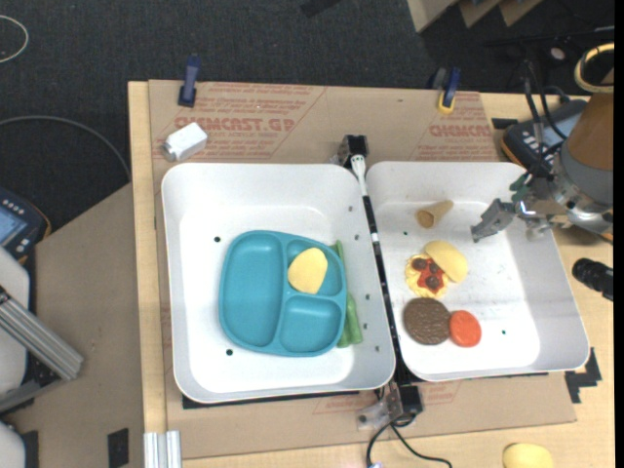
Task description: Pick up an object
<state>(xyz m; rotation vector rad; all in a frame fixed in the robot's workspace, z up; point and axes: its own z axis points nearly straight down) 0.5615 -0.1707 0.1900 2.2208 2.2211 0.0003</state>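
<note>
Jaws: the gripper (495,220) hangs low over the upper right part of the right bin (546,354); whether it is spread or closed I cannot tell, and nothing is visible in it.
Arm: grey with an orange band, reaching in from the right edge of the camera view, wrist over the bin's right rim.
Nearest object: a small tan cork-shaped piece (434,213) lies on the bin floor to the left of the gripper, near but apart, its long axis roughly left to right with a slight tilt.
Key relation: judged from here, the tan piece is the likeliest target; the move would be a short shift leftward and down, closing across its short side.
Other candidates: a yellow oval piece (447,259) lies below and left of the gripper, touching a red and yellow toy food (427,277); further down, a brown round cookie (425,321) sits just beside an orange round piece (466,330).
In the way: open bin floor lies between the gripper and the tan piece; the cluster below is tighter and would be harder to grasp.
Left bin (195,291): holds a teal divided plate (255,295) with a yellow piece (308,271) on it and a green strip (349,310) along its right edge, well apart from the gripper.
Table (292,115): cardboard-covered, with a small white block (184,141) near the back left.
</note>
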